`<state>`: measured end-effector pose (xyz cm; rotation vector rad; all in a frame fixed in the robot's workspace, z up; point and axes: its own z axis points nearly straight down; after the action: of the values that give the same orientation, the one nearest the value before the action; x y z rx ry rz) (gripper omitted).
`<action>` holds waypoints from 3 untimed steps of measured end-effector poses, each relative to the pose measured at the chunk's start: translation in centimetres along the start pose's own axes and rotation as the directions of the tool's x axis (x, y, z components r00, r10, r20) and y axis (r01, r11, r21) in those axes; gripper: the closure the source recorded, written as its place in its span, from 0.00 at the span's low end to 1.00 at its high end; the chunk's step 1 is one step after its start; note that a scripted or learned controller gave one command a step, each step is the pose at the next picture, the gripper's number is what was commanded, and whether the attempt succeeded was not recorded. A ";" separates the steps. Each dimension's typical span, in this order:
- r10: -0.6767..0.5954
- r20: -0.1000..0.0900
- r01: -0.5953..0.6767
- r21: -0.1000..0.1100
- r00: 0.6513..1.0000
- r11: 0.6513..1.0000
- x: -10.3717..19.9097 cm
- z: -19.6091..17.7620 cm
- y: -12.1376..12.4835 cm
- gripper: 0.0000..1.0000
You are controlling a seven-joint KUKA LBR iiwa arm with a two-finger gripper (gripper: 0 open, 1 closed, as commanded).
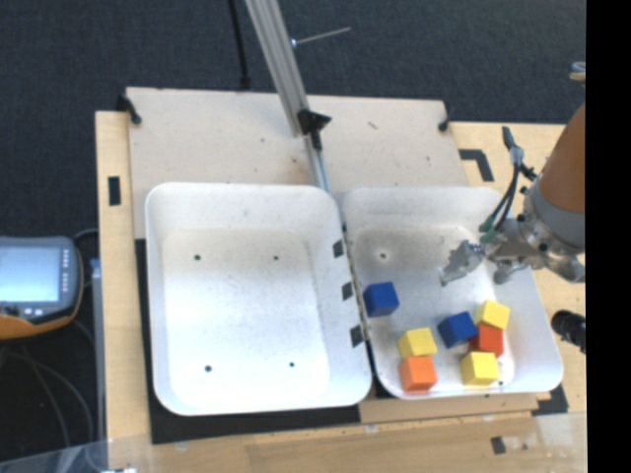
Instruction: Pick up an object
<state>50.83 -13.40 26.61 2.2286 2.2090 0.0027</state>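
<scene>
My claw (461, 261) hangs over the right bin (414, 210), its fingers too blurred to read as open or closed. The blocks (449, 348) cluster at its six o'clock; a red one (490, 339) is half hidden behind yellow neighbours.

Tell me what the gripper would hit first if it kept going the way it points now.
The gripper points leftward and down into the right bin. Its line looks free of blocks; it would probably meet bare bin floor first, above the lone blue cube. Depth is hard to judge from this view.
</scene>
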 end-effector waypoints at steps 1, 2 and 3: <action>0.002 0.000 -0.002 -0.001 1.000 1.000 0.0 0.0 0.0 0.00; 0.004 0.001 -0.004 -0.001 1.000 1.000 0.0 0.0 0.0 0.00; 0.001 0.001 -0.001 -0.002 1.000 1.000 0.0 0.0 0.0 0.00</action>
<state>50.84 -13.43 26.61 2.2285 2.2068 0.0037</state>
